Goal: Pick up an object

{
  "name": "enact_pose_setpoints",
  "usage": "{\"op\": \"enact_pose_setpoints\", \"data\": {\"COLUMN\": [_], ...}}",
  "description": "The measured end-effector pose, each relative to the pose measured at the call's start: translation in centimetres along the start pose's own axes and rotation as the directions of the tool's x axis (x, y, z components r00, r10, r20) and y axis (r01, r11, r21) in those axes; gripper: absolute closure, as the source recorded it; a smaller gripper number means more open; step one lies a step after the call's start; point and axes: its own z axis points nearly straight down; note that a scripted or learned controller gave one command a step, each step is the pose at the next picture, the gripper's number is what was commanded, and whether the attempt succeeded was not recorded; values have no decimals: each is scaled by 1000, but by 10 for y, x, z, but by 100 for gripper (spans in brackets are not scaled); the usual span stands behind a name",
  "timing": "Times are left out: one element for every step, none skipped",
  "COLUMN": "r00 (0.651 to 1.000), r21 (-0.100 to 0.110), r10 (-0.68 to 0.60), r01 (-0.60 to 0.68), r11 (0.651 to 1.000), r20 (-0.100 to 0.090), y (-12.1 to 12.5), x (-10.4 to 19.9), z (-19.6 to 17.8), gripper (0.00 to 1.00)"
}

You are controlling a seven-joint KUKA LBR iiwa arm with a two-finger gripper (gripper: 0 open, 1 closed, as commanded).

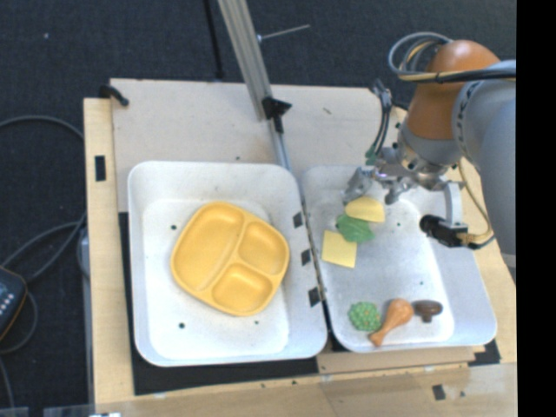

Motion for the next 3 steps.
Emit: {"op": "enact_pose_setpoints", "data": {"r00": [1000,1000,1000], "r21": [-7,-13,-12], "r10": [1,1,3], "r01": [-1,-1,-3], "r11": [1000,1000,1000], "r20": [2,3,1], "y": [1,3,4], "x": [-2,-3,-11], "z": [50,35,-28], "gripper": [0,100,100]}}
